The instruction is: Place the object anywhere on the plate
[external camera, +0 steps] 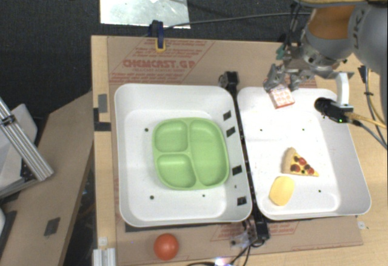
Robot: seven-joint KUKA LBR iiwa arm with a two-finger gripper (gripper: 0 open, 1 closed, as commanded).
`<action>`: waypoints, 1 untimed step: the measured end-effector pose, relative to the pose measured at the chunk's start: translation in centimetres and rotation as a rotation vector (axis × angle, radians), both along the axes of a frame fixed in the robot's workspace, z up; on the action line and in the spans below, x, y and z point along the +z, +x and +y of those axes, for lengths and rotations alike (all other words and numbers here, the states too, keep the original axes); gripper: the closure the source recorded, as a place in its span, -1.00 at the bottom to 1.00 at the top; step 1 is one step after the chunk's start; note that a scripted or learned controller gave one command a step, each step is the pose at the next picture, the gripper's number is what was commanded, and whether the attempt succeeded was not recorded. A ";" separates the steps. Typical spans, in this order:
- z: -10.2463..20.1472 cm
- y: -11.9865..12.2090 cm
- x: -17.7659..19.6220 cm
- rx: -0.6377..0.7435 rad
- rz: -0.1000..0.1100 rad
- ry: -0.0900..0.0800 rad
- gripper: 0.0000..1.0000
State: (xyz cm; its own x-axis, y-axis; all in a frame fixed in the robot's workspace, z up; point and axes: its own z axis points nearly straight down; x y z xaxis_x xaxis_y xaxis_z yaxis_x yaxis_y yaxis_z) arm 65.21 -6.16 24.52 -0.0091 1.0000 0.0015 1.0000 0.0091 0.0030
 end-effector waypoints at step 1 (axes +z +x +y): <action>5.6 -0.6 0.7 0.000 0.001 0.000 1.00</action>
State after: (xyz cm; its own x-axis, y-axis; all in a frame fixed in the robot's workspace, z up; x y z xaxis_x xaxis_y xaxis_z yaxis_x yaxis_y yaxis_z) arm 64.56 -0.53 25.19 -0.0095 1.0000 0.0014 1.0000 0.0095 0.0025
